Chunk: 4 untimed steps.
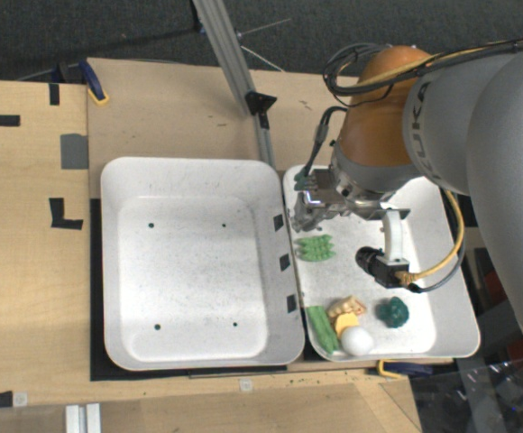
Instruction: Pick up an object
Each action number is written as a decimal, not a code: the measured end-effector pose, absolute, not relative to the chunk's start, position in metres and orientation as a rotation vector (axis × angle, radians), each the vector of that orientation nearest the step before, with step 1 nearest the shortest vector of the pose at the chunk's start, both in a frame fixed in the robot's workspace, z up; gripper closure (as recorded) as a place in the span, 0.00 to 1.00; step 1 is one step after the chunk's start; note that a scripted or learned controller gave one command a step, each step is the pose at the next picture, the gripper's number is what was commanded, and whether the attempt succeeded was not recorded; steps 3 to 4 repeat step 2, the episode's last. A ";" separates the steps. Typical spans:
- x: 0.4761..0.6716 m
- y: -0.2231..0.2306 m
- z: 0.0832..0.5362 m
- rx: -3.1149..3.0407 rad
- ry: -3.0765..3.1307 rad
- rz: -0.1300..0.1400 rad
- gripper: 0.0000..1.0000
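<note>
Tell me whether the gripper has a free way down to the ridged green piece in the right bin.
Probably yes: the gripper hangs just above the ridged green piece, which lies apart from the other objects, with nothing lying on it.

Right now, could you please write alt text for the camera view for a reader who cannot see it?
A grey robot arm reaches from the right, its hand just above a ridged green piece in the right bin. A green block, white ball and dark green object lie nearer. The left bin adjoins.

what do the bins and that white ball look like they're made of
Bins: probably molded plastic, matte white with fine dark speckles and rounded rims. White ball: smooth with a slight sheen, perhaps plastic or rubber; too small to tell which.
</note>
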<state>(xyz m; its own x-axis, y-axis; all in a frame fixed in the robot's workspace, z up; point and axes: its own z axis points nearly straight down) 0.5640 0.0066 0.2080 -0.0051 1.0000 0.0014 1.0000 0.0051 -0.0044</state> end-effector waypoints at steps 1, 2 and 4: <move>0.548 0.049 0.222 -2.212 -2.227 0.000 1.00; 0.527 0.090 0.219 -2.212 -2.225 0.004 1.00; 0.527 0.090 0.219 -2.212 -2.225 0.004 1.00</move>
